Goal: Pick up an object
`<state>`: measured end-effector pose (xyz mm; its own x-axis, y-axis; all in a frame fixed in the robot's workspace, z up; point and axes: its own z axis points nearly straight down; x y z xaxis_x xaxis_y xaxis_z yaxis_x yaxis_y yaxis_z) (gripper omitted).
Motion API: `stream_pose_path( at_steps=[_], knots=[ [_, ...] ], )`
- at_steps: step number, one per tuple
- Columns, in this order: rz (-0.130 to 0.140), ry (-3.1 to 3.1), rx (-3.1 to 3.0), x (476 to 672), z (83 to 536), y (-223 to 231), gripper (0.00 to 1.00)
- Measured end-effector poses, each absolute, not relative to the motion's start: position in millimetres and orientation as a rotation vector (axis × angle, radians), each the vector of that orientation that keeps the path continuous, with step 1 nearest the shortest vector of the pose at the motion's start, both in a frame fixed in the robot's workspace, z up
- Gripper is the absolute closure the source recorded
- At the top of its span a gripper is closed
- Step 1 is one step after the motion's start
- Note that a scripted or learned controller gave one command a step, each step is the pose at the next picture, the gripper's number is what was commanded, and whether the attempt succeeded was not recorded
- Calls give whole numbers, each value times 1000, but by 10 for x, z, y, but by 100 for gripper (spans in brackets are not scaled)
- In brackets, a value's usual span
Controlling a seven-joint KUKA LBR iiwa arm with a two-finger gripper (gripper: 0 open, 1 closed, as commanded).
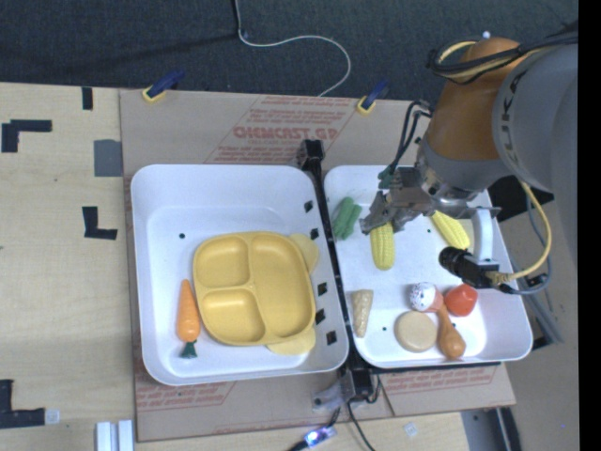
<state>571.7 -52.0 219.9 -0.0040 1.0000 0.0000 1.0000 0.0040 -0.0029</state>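
Observation:
My gripper (388,216) hangs over the upper left part of the right bin (512,341), on the grey arm with the orange band. Its tip is just above a small yellow corn cob (382,249) lying in the bin, and the view does not show whether they touch. A green pickle (346,216) lies just left of it by the bin's wall. A second yellow corn cob (451,228) lies to the right, partly under the arm.
The right bin also holds a cream cone-shaped piece (361,310), a white speckled ball (422,296), a red tomato (460,300), a beige round piece (416,331) and an orange-brown piece (452,339). The left bin (150,205) holds a yellow divided plate (254,287) and a carrot (188,313).

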Motion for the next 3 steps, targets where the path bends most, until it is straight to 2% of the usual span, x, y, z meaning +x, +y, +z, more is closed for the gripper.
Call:
stream_pose_path(
  at_steps=[2, 3],
  knots=[
    [2, -2222, -2218, 5608, 2252, -510, 100],
    [2, -2224, -2216, 5642, 2268, -351, 100]
  ],
)
